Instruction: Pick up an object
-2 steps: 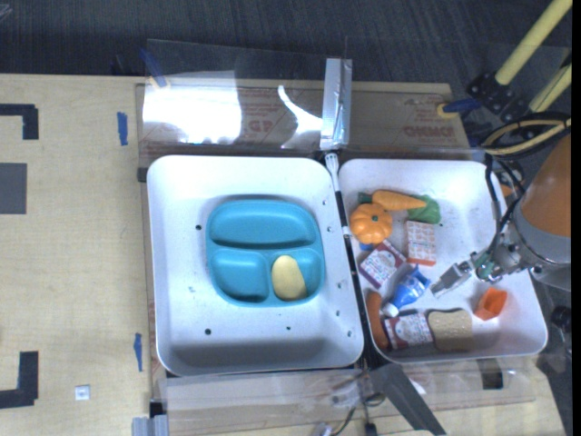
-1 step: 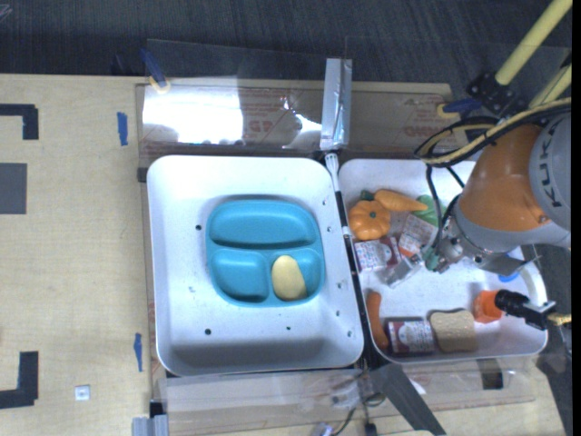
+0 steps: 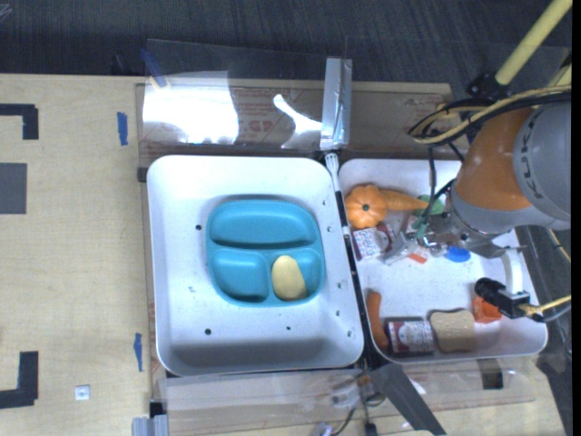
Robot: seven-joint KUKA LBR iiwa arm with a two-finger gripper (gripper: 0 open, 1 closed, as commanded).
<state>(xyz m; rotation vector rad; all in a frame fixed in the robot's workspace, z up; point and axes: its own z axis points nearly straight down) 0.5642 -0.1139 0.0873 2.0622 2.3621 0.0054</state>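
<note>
Closest to the camera, along the near wall of the right-hand shallow white bin point(image 3: 445, 284), a dark bottle with a white label point(image 3: 410, 335) lies on its side. A brown spongy block point(image 3: 451, 328) touches its right end, and an orange-red stick-shaped piece point(image 3: 372, 314) rests just beside its left end. Further in, a small blue cap-like piece point(image 3: 457, 254) sits on the bin floor. Near it to the left hangs the grey two-finger gripper point(image 3: 419, 236), low over a small red-and-white packet point(image 3: 370, 242). Whether it is open or closed cannot be told from this angle, and nothing can be seen held in it. Beyond the packet, an orange toy pumpkin point(image 3: 363, 207) lies against the far left corner. The left-hand shallow white bin point(image 3: 182, 243) holds a blue divided plastic tray point(image 3: 259, 225). A pale yellow egg-shaped piece point(image 3: 289, 278), possibly a lemon, rests in the tray's near right compartment.
</note>
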